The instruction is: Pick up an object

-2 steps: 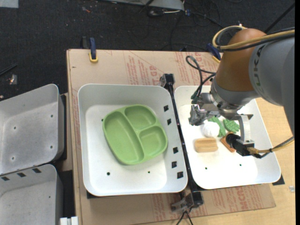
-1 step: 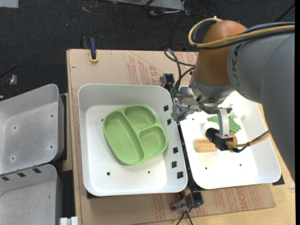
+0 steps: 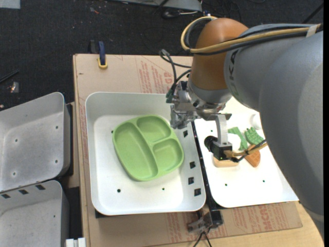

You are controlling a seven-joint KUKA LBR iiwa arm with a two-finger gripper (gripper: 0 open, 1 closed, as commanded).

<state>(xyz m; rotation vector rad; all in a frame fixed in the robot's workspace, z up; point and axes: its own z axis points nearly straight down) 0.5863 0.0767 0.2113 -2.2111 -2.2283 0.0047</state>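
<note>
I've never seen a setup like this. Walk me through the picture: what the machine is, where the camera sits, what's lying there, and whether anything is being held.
The big grey shape coming in from the right is a robot arm, with an orange band above its wrist. At its tip is the gripper, the part that grabs things. The single camera is fixed above the bench and looks down at a slant.

On the bench, two shallow white bins sit side by side. The left bin holds a green divided plate, which lies flat on the bin floor. The right bin holds a small green item and an orange item, both partly hidden by the arm.

The gripper hangs over the left bin, by the plate's far right corner. This angle doesn't show whether it is holding anything.
</note>
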